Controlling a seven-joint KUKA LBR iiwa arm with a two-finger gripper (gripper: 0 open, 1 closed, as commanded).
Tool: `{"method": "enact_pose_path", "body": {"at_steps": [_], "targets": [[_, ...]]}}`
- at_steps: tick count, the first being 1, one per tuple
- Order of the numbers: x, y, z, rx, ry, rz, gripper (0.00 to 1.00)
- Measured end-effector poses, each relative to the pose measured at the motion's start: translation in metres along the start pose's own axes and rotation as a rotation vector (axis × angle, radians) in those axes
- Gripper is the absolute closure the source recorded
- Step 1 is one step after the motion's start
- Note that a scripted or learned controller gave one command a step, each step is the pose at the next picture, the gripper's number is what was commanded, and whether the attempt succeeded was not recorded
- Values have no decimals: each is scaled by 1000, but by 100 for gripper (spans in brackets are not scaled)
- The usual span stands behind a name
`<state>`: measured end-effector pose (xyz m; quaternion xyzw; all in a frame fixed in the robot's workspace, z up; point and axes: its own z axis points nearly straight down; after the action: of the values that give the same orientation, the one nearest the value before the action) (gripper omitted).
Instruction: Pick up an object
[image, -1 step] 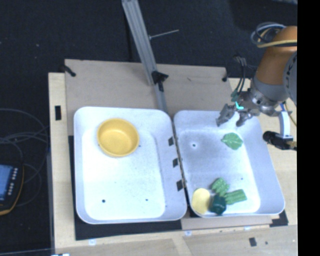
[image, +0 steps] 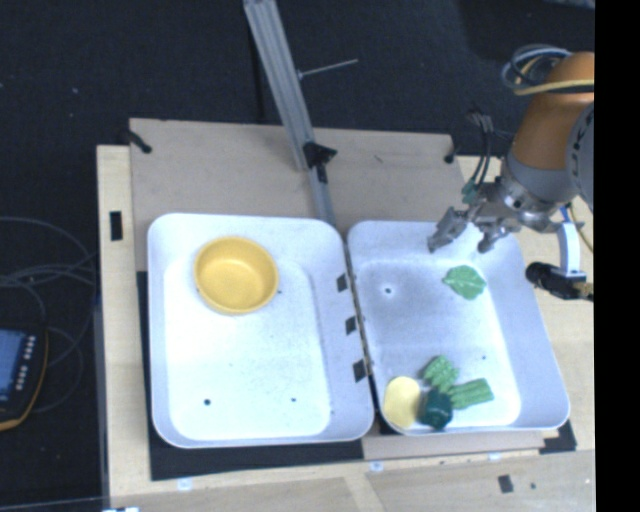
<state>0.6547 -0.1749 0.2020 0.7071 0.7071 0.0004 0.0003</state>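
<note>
pale green, flat, leaf-shaped soft piece (image: 465, 281) lies on the floor of the right white bin (image: 400, 310), just below the fingertips and a little toward the arm side, not touching them. nothing sits between the fingers.

two-finger gripper (image: 466, 236) hangs over the far end of that bin, fingers spread wide: one dark finger (image: 443, 230) angled out toward the bin's middle, the other nearer the wrist. grey arm with orange band (image: 548, 120) comes in from the right edge above it.

well below the fingers, at the near end of the same bin, a cluster pressed together: a pale yellow round piece (image: 402, 399), a dark teal chunk (image: 435, 409) touching it, a green ridged block (image: 438, 371) just above, and a green ridged bar (image: 472, 391) beside the teal one.

far to the side of the fingers, across the divider, the left white bin (image: 250, 390) carries a yellow round plastic bowl (image: 236, 274), upright, in its far corner.

a slanted grey metal rail (image: 285, 90) runs up from the seam between the bins. wooden bench top (image: 230, 150) under everything.
</note>
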Motion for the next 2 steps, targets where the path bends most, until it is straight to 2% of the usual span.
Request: {"method": "enact_pose_path", "body": {"at_steps": [1, 2], "targets": [[-1, -10, 48, 4, -1, 1, 0], [-1, -10, 99, 2, -1, 0, 0]]}}
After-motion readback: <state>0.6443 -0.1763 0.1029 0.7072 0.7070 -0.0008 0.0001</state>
